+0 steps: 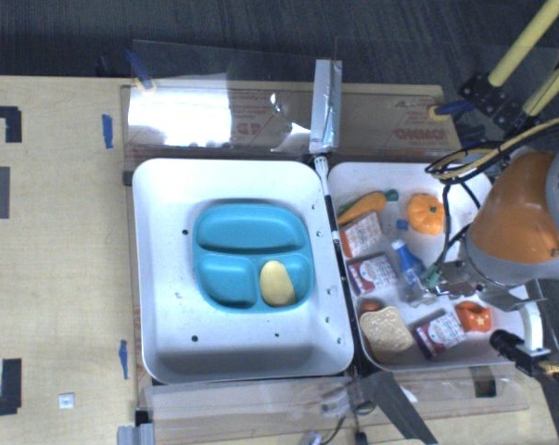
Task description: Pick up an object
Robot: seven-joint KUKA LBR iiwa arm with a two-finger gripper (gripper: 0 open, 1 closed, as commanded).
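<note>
1. The task's objects lie in the right-hand shallow white bin (474, 364): an orange carrot-shaped toy (363, 205) at the far left, a small orange pumpkin-shaped toy (426, 214) to its right, and two red-and-white printed packets (362, 235) (374, 273) near of the carrot.
2. A slim blue object (407, 259) lies beside those packets, towards the bin's middle.
3. At the near side of that bin sit a speckled tan bread-like slice (387, 330), a further red-and-white packet (440, 332), and a small red-orange rounded toy (474, 316) to the right.
4. The end effector (434, 283) is down inside the right bin, between the blue object and the near packet. Whether its fingers are spread or pressed together cannot be told, and nothing is seen between them.
5. The grey arm with its orange band (517, 221) enters from the right, with black cables looped over it.
6. The left-hand shallow white bin (168, 202) holds a blue three-compartment plastic tray (247, 230); a pale yellow egg-shaped object (277, 283) rests in its near-right compartment.
7. Both bins sit side by side, touching, on the light wooden counter (47, 276).
</note>
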